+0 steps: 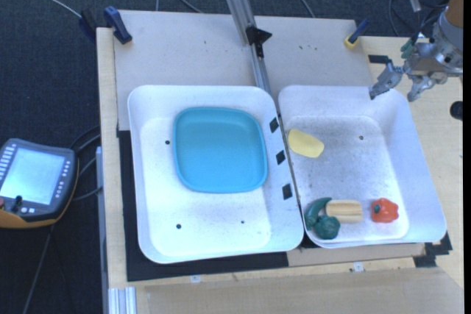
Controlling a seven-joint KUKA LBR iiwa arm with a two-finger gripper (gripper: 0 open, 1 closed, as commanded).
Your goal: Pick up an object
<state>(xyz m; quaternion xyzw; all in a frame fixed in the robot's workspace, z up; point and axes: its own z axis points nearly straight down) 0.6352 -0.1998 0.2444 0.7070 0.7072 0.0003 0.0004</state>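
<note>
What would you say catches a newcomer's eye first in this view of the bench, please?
Probably the blue plate, lying flat in the left bin. Next come the bright items in the right bin: a yellow piece near its left wall, and a green item, a tan block and a red pepper along its near edge. The gripper hangs open over that bin's far right corner.

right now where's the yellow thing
The yellow object lies in the right bin, by its left wall, apart from the green, tan and red items along the near edge.

One fixed camera looks down aslant on both bins (pixel 147 232).
</note>
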